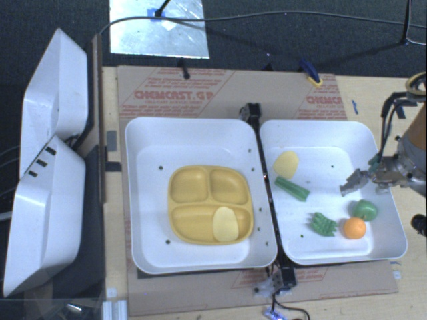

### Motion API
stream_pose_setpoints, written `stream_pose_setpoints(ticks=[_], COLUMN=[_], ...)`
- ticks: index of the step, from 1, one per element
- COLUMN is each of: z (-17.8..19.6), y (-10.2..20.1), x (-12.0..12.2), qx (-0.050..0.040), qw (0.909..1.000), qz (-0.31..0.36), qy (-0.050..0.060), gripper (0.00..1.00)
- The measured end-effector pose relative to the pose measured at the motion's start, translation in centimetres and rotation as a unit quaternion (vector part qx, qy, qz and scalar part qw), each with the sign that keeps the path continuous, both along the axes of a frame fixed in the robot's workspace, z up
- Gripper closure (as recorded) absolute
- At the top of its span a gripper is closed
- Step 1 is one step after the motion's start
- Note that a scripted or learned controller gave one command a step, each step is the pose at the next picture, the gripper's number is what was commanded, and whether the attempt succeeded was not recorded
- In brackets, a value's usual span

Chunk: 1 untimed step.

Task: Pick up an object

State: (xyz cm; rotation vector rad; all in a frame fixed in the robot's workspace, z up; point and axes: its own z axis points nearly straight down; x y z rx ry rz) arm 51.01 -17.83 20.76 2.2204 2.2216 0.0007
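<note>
The right bin [320,139] holds a pale yellow rounded piece [286,164], a long green piece [292,189], a small ridged green piece [323,224], an orange ball [354,228] and a rounded green piece [364,209]. My gripper [357,182] hangs over the right side of this bin, just above and slightly left of the rounded green piece. Nothing shows in its grasp. The grey wrist behind it reaches in from the right edge.
The left bin [153,145] holds a yellow divided plate [193,209] with a pale yellow oval piece [225,224] in its lower compartment. A black clamp [251,111] joins the bins at the back. Cables run across the dark floor behind.
</note>
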Motion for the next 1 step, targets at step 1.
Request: stream_pose_setpoints(ticks=[1], z=[-1.46], y=[-0.25], x=[3.4], qx=[-0.0001], qw=[0.9995], qz=[0.031], qy=[0.0], gripper=[0.0])
